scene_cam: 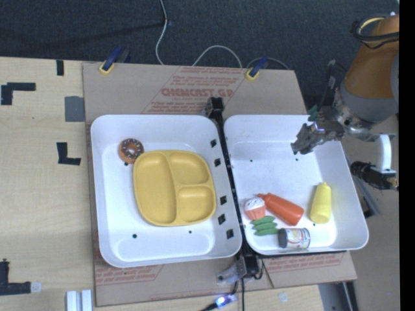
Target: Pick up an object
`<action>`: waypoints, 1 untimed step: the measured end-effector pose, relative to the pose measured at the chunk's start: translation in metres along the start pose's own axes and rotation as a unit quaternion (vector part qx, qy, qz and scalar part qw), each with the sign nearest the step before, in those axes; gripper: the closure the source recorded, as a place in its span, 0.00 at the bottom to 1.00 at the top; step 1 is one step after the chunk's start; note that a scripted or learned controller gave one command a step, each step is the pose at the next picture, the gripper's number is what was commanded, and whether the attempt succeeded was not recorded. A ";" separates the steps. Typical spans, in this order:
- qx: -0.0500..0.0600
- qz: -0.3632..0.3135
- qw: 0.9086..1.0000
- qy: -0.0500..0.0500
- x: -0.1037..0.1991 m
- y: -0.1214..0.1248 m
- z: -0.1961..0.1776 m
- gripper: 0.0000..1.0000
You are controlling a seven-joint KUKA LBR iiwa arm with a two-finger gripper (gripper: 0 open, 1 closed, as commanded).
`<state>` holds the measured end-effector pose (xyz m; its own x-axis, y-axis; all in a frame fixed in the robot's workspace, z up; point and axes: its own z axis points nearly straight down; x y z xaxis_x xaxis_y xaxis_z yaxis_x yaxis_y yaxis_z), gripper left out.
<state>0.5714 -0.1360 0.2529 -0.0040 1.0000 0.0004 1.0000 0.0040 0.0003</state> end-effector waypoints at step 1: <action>0.000 0.000 1.000 0.000 0.049 0.007 -0.003 1.00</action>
<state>0.5786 -0.0872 0.2559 -0.0048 1.0000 0.0003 1.0000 0.0048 0.0000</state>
